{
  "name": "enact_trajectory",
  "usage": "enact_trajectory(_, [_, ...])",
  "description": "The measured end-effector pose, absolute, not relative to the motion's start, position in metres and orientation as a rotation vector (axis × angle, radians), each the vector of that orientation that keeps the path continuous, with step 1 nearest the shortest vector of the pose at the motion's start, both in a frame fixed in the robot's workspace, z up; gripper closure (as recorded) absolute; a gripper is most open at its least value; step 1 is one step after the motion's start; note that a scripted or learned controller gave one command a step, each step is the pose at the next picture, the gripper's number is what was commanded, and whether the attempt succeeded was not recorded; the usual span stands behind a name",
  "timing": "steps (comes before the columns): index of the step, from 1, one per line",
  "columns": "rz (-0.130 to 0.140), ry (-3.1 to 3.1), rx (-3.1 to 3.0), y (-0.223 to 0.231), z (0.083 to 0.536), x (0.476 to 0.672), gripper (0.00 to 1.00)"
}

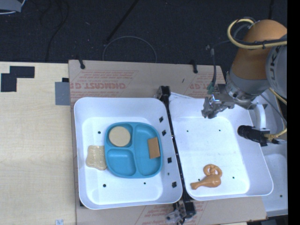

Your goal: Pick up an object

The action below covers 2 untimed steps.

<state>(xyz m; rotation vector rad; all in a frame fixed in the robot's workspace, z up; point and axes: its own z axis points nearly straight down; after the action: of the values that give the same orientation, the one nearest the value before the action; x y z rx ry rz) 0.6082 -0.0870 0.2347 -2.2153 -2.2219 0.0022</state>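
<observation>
Pale table (pixel 33 139) carried two white bins; left bin (pixel 89 111) had a blue tray (pixel 124 165) with food bits; right bin (pixel 234 125) held the orange squiggly toy (pixel 209 177) near its front edge, untouched; claw (pixel 213 108) hovered at the back, well apart; couldn't tell if open, so basically nothing picked yet.

The surface (pixel 33 139) is pale wood, with a few dark rectangular marks near its far left edge. On it lies a brown cardboard sheet (pixel 122 81) printed with reddish lettering, its far edge reaching toward the dark floor beyond. Two shallow white bins sit on the cardboard side by side, touching along a black clamped seam: the left bin (pixel 89 121) and the right bin (pixel 253 172), whose right rim reaches past the cardboard's right edge.
</observation>
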Motion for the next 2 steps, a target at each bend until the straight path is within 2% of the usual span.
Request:
enact_trajectory(1, [0.002,-2.223,-2.213,-0.034,0.241,0.583,1.0])
enact_trajectory(2, [0.005,-2.222,-2.213,0.015,0.24,0.549,1.0])
